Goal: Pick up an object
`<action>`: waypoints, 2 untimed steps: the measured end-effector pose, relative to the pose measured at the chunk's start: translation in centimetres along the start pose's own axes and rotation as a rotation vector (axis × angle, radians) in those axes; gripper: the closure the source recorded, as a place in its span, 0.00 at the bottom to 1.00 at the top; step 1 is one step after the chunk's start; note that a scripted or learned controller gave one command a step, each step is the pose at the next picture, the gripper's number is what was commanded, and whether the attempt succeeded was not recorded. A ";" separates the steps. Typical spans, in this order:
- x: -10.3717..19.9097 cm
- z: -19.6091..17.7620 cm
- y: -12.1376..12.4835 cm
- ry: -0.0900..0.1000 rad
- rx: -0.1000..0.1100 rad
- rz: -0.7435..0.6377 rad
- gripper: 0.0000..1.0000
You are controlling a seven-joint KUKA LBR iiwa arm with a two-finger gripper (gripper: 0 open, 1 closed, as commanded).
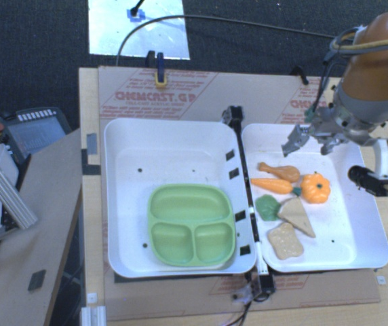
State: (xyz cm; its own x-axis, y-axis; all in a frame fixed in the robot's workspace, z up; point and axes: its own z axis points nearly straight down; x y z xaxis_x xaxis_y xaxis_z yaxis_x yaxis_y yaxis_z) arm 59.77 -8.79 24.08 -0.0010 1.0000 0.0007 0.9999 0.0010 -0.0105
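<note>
Two spread fingers on the end effector [312, 141], nothing held; approach step. Next move: drop onto the orange plastic drumstick [280, 172] just below-left.

From my station, the arm [377, 60] ran off the frame's right edge behind the gripper [313, 141]. Below the gripper, the green item [267, 208] sat partly hidden under the wedge [297, 216]; I couldn't identify it.

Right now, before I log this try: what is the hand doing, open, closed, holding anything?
Hand: open, holding nothing, hovering above the far part of the right bin, apart from the toy food.
</note>
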 end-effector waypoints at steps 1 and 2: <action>0.0 -0.7 0.2 -0.001 -0.011 -0.002 0.00; -0.7 5.3 0.3 -0.001 -0.009 0.000 0.00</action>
State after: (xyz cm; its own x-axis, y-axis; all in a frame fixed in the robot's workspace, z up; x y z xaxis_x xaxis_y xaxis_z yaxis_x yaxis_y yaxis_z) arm 60.07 -9.47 18.76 -0.0010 1.0000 -0.0002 1.0000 0.0010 -0.0018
